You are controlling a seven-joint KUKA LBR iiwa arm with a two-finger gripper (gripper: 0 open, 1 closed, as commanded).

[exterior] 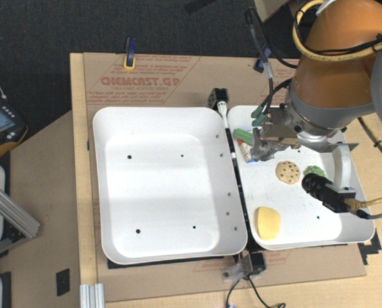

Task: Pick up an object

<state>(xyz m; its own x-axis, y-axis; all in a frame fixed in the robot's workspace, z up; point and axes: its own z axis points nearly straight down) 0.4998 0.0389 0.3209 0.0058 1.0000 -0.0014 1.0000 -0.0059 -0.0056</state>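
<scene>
My gripper [260, 151] hangs low over the back left part of the right bin [309, 236], above a small green thing [243, 135] and a red and white item [246, 151] by the bin's left wall. A round speckled cookie [287, 172] lies just right of the gripper. A green piece [316, 171] sits beside the cookie. A pale yellow lump [268, 222] rests near the front of the same bin. Nothing is seen between the fingers.
The left bin [113, 133] lies beside the right one, their walls touching. A black cylindrical part [325, 193] on the arm reaches over the right bin's right side. Cables hang by the arm's orange band [345, 24]. Cardboard lines the bench.
</scene>
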